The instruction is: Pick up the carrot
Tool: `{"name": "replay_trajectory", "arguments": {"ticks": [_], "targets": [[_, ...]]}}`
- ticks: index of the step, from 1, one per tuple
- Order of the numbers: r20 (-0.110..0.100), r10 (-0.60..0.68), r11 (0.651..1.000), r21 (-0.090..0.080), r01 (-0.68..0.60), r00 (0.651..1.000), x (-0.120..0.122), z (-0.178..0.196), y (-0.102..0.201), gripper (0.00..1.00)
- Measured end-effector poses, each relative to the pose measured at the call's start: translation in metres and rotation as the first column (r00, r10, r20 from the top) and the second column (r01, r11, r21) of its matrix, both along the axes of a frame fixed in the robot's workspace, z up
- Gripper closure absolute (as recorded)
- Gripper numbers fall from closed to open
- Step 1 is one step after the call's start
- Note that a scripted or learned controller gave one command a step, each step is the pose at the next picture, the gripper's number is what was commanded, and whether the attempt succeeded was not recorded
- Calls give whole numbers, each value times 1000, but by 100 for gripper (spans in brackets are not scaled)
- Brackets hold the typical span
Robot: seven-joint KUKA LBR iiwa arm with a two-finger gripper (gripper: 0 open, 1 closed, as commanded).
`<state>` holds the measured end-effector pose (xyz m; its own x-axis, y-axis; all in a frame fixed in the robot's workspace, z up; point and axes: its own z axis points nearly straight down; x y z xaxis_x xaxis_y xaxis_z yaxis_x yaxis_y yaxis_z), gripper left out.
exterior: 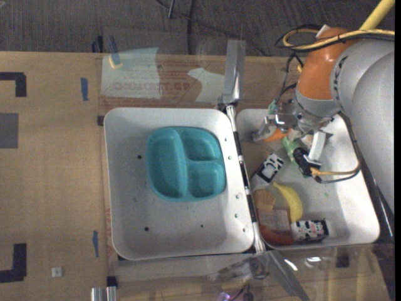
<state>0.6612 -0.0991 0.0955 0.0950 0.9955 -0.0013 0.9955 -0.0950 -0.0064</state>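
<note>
Orange carrot (276, 235) against bin (351, 234) edge

Grey KUKA arm with an orange wrist band

The arm (369, 86) is smooth, rounded pale grey — a glossy orange band (319, 68) caps its wrist. Below sit a white block, black fittings and small green parts, looped by black and yellow cables — the gripper (289, 133) looks metallic.
</note>
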Motion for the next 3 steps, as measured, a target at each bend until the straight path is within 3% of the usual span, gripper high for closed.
{"name": "replay_trajectory", "arguments": {"ticks": [1, 2, 3], "targets": [[-14, 4, 1000, 4, -4, 1000, -1, 4, 2, 100], [8, -52, 999, 0, 52, 999, 6, 124, 55, 100], [5, 95, 995, 0, -95, 995, -44, 81, -37, 100]]}}
